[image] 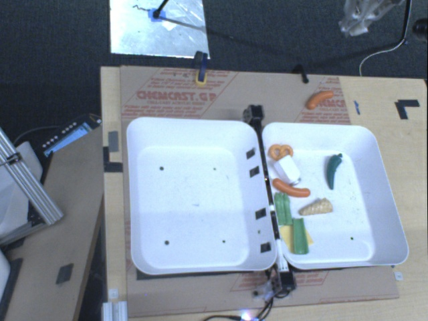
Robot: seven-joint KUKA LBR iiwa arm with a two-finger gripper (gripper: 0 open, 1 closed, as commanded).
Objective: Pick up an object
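pincer (362, 12) blurred, top edge, fingers unclear

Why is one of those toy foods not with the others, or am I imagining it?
You are right. An orange sausage lies on the brown bench behind the right bin, outside it. The other pieces sit inside that bin, clustered along its left side.

White bins (194, 129) – green pepper (333, 170), orange sausage (291, 190)
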